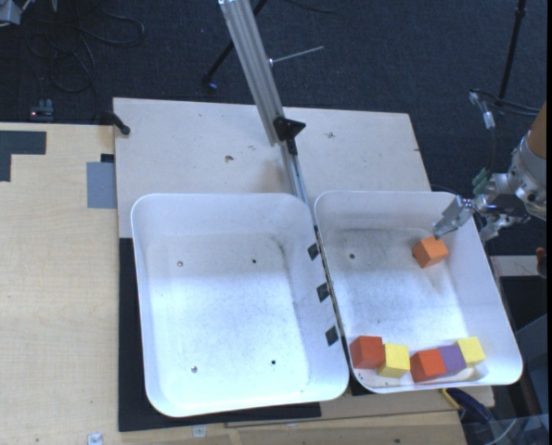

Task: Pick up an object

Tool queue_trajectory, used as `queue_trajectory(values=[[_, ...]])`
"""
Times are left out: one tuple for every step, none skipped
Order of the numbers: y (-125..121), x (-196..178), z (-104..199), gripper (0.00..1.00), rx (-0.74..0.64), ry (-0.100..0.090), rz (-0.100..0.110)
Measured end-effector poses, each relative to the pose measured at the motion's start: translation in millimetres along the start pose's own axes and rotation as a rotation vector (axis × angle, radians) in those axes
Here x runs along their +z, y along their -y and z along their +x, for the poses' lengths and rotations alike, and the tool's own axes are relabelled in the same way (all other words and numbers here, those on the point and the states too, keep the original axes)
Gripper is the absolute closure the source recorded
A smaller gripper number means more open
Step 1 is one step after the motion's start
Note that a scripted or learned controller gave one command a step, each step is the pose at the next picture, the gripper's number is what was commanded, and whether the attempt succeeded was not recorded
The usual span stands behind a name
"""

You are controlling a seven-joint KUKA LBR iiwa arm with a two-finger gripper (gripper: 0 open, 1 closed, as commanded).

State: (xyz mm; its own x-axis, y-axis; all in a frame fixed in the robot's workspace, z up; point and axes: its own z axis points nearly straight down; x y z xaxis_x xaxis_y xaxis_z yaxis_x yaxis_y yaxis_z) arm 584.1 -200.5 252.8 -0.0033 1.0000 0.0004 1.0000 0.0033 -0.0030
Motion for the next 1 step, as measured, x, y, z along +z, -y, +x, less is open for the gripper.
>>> queue_trajectory(values=[[-55.6, 116.8, -7.8, 0.0, 0.0, -0.001, 0.004]])
